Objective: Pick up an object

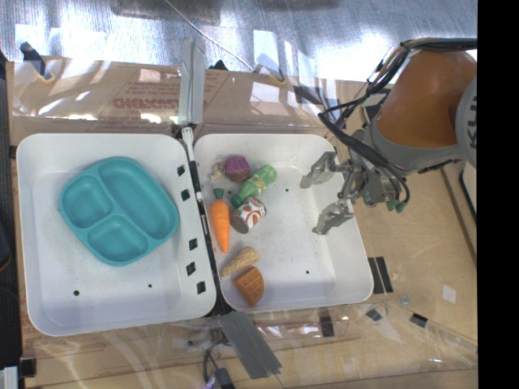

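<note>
Bench surface is tan and glossy, bearing two shallow white bins side by side. Left bin (36, 217) holds a teal tray (118, 210) with three compartments, lying at a slant.

Right bin (340, 254) holds the pickable items, all grouped along its left half, at the centre of the frame:
- Purple item (237, 168), rounded, uppermost in the group.
- Green bottle (255, 182), long axis slanted, one end toward the upper right, the other toward the lower left.
- Small can (249, 214), red and white, just below the bottle and beside the carrot.
- Carrot (220, 224), orange with a green top; long axis near vertical in the frame, green end up, tip pointing down.
- Tan item (240, 259), oblong, long axis slanted from lower left to upper right.
- Orange-brown item (250, 285), lowest in the group, just below the tan item.

Gripper (323, 194) is at the right side of the right bin, right of centre frame, well apart from the group. Its two fingers are spread wide, one above the other in the frame, tips pointing left. Nothing lies between them. Whether the tips touch the bin floor cannot be told.
</note>
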Robot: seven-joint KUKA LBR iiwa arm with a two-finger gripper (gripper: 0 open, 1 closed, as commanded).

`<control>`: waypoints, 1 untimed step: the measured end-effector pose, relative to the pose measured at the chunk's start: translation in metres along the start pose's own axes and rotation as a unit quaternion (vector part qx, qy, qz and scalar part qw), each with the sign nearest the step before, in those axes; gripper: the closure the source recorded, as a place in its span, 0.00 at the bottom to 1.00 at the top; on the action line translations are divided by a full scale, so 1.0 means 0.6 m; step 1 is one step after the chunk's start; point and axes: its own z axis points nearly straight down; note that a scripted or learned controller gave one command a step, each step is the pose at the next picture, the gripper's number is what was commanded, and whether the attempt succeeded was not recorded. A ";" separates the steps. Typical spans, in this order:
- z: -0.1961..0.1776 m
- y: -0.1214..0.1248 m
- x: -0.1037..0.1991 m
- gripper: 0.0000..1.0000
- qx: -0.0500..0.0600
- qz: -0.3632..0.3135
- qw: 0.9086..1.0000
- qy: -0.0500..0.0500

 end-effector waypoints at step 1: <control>0.247 -0.010 -0.068 0.00 0.001 0.005 1.000 -0.002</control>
